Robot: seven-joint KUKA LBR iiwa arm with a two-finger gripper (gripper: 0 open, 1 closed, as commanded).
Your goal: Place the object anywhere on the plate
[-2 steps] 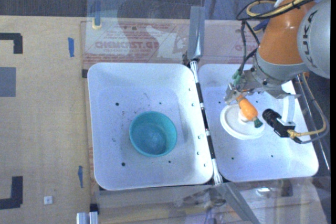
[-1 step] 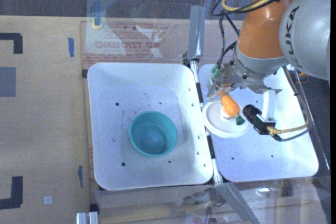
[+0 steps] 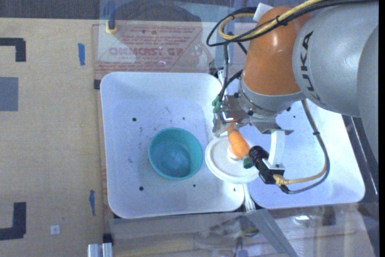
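Over the plate [image 3: 224, 164], the tool [image 3: 236, 136] touches the orange object [image 3: 239, 144]; grip unclear.

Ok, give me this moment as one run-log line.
carrot: over plate | plate: left bin's right edge | bowl: left bin | gripper: above carrot

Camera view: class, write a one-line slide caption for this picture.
Grey KUKA arm hangs over two shallow white bins; a small orange carrot-like object lies on a round white plate beside a teal bowl.
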